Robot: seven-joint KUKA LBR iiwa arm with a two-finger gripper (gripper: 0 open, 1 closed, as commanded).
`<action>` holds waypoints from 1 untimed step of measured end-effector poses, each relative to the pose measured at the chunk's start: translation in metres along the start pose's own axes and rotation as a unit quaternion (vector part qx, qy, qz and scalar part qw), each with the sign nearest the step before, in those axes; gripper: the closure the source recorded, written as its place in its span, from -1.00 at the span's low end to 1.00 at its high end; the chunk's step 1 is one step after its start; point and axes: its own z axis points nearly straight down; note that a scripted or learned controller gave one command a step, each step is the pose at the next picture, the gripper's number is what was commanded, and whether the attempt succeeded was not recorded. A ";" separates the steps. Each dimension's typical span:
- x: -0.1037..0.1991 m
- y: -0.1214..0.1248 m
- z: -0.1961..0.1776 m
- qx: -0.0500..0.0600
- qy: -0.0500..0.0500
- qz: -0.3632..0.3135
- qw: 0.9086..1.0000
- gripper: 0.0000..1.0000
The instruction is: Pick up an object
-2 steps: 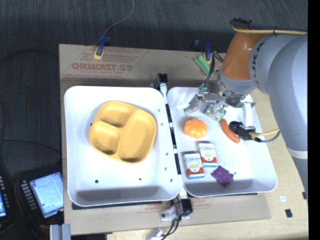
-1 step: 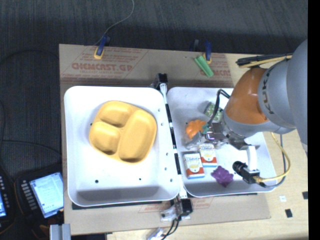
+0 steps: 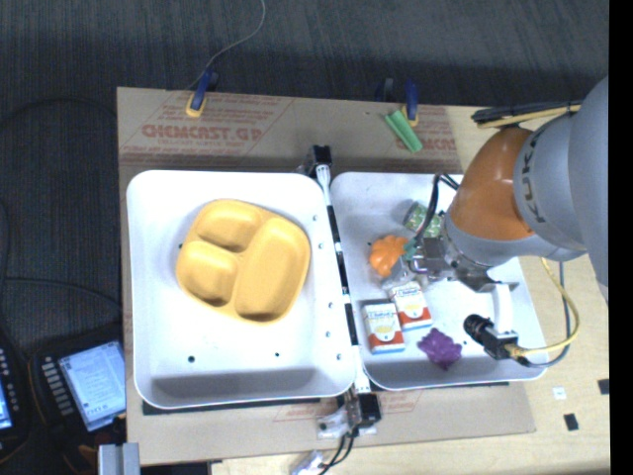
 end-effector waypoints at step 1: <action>0.092 -0.006 -0.086 0.005 0.002 -0.002 1.000 1.00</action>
